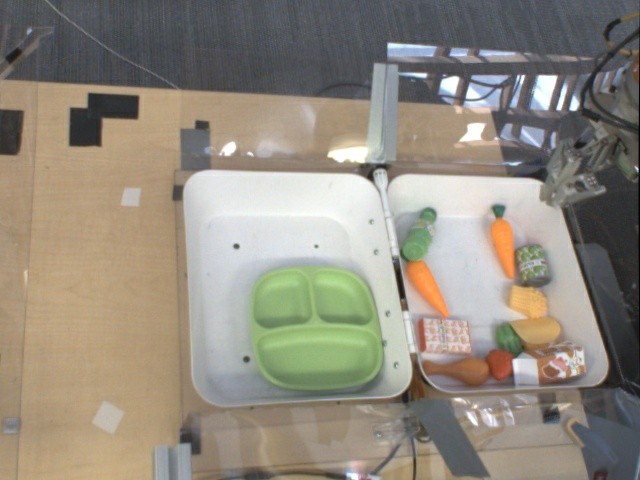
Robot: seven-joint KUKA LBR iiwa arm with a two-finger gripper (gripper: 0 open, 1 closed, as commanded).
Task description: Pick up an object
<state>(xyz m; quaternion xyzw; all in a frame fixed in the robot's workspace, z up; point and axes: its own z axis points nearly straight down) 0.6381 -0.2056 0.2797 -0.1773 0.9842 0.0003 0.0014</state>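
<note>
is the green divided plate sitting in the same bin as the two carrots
No, the green divided plate lies in the left bin, while both carrots lie in the right bin.

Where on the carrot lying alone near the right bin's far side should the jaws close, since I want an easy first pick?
Probably the thick orange body of the carrot, just below its green top, coming straight down from above. It lies flat, lengthwise toward the tapered tip, with bare bin floor on its left, so the jaws could straddle its width there.

You see the arm (612, 88) cut off by the edge at three o'clock; its gripper (572, 180) is too blurred to read, just past the right bin (460, 268).
</note>
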